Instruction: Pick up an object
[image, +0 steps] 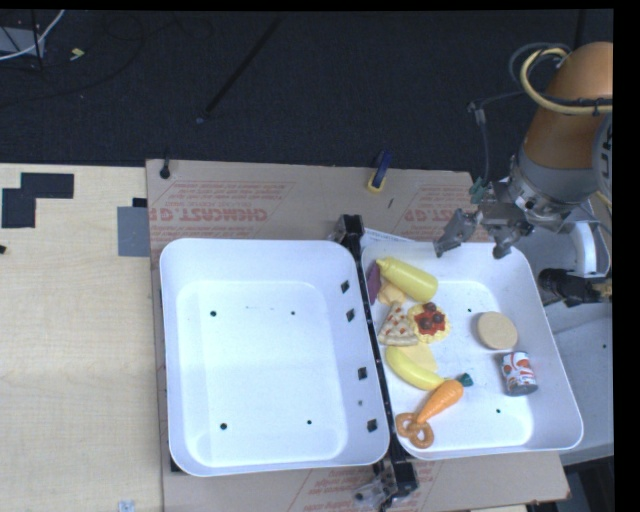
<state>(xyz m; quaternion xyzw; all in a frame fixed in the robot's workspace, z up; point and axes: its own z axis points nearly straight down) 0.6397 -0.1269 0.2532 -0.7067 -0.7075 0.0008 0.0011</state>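
White plastic bins sit side by side on the cardboard-topped surface (300, 195); the left shallow white bin (180, 300) has nothing to grab, all candidates are in the right shallow white bin (555, 400). Grey arm with orange band comes in from the surface's right edge, its two-finger gripper (478, 238) hovering over the far rim of the right bin, fingers spread apart, nothing between them. Contents, near the divider side of the right bin: yellow oblong toy lemon-like piece (407, 276) at the far end, a small toy pizza slice (398, 327) touching a round yellow toy with red topping (431, 321), a yellow toy banana (413, 367) below those, an orange toy carrot with green tip (440, 399) toward the near edge, a small orange pretzel-shaped ring (416, 432) just beside the carrot's thick end. More to the bin's right side: a tan round disc like a cookie (495, 330) and a small red-and-white can (517, 372) lying near it, both well apart from the cluster. Judgement: all look like light, stiff plastic play food, smooth and likely slippery, not fragile. Easiest target is probably the can or the yellow oblong piece nearest the gripper, isolated enough; grip across the short width at mid-body. The disc is flat and low, hard to pinch; clustered pizza pieces risk a bump.
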